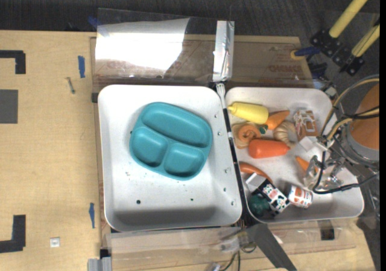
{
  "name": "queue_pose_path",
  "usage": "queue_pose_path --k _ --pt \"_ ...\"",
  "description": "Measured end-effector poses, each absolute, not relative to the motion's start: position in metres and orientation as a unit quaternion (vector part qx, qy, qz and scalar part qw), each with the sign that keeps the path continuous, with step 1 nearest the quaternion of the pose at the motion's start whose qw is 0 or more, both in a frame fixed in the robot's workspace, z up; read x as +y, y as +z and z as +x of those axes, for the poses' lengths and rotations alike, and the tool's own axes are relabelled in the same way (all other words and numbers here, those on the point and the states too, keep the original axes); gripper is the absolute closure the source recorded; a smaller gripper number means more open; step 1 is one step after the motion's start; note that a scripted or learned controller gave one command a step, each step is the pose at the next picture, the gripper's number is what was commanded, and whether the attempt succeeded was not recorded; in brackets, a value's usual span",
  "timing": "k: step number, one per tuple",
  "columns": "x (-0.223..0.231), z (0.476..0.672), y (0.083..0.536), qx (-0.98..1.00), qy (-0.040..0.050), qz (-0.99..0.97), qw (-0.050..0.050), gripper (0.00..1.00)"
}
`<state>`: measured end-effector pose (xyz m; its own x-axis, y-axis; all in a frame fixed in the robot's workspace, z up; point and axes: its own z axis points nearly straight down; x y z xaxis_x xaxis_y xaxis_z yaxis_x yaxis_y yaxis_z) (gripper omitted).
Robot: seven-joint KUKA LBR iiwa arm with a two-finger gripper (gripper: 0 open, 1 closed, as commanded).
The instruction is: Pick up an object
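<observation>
A cluster of small toy objects is seen in the right bin (pixel 347 200), toward the right of the frame. Near the bin's upper left corner a yellow squash-shaped toy (pixel 248 111) is laid, with a tan ring-shaped piece (pixel 244 134) just below it and a small orange carrot-like piece (pixel 276 120) beside it. A larger orange-red carrot (pixel 268 149) is placed across the middle of the bin. A small printed packet (pixel 304 122) is seen toward the upper right of the bin. Along the lower edge, a thin orange strip (pixel 253 171), a dark green item (pixel 259 204), a black-and-white patterned piece (pixel 274 195) and a small red-and-white can (pixel 300 196) are grouped close together.

The pincer (pixel 318 170) is positioned low over the right half of this bin, among wires and metal parts, with a small orange piece (pixel 301 162) just to its left. Whether its fingers are apart or together cannot be told, and nothing is clearly seen held between them. The arm (pixel 367 131), with its orange band, is seen at the right edge of the frame.

The left bin (pixel 114 161) is occupied by a teal divided tray (pixel 171 139) with three compartments, set at a tilt near the centre. Both bins are carried by a light wooden counter (pixel 45 143), with a clear plastic sheet (pixel 142 46) behind them at the upper middle.
</observation>
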<state>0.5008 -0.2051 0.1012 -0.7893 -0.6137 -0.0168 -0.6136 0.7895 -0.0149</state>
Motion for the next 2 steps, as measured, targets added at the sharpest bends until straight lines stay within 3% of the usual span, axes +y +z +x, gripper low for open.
queue_pose_path --k 1,2 --pt "-0.1278 0.5356 0.2222 0.950 -0.0026 -0.311 0.008 1.00" --pt "-0.1298 0.5332 0.2181 0.951 -0.0005 -0.309 0.004 0.00"
